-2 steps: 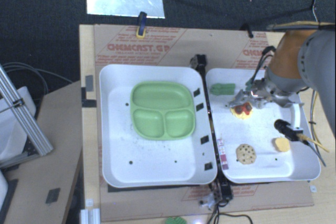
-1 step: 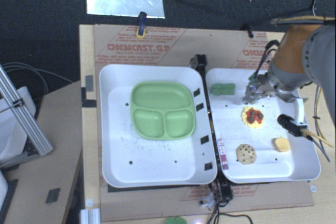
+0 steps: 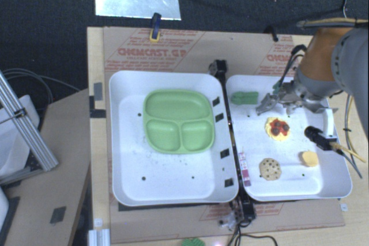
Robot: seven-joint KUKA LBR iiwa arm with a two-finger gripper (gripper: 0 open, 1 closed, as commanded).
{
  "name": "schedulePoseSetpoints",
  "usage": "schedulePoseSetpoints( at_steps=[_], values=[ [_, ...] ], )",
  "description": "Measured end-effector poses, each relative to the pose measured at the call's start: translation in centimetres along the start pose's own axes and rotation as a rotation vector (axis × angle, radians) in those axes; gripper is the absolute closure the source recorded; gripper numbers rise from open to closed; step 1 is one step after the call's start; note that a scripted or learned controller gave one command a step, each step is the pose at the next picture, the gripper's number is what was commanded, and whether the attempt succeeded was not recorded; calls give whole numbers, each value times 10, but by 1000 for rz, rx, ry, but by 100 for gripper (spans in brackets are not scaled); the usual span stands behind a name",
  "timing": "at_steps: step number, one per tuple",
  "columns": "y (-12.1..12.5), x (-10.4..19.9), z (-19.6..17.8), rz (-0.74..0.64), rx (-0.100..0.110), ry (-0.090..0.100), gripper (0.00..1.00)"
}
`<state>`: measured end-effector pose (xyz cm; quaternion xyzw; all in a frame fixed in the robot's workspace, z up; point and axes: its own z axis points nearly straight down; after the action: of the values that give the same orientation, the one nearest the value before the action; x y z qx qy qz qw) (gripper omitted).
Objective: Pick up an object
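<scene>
A: What is the arm doing right now?

B: The gripper (image 3: 275, 102) is hanging low over the right bin (image 3: 253, 184), near its far side, with the grey wrist and orange band reaching in from the right. Its fingers are looking spread apart, and nothing is sitting between them, so it is holding nothing.

A: Which object is it going for?

B: I am judging here: the small yellow piece with red on top (image 3: 278, 128) is lying just in front of the gripper, and the green piece (image 3: 245, 98) is lying just beside it, toward the divider. Either one could be the target.

A: And the others?

B: The cookie (image 3: 270, 169) and the yellow block (image 3: 309, 158) are sitting nearer the front of that bin, well apart from the fingers. The green divided plate (image 3: 177, 121) is resting in the left bin (image 3: 124, 141).

A: How should it be doing this well?

B: It should be centring the open fingers over one item, keeping clear of the neighbour, coming straight down to the bin floor, then closing before lifting. The flat pieces are looking thin, so a shallow approach is likely risking a miss.
</scene>
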<state>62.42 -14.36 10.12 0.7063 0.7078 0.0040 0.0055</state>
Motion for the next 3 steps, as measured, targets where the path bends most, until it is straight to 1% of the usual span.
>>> schedulePoseSetpoints(
  at_steps=[1, 2, 3],
  values=[
    [-64, -53, 16, 8, 16, 1, 0],
    [-2, -48, 15, -4, 6, 0, 0],
    [-2, -48, 3, -4, 4, 0, 100]
  ],
)
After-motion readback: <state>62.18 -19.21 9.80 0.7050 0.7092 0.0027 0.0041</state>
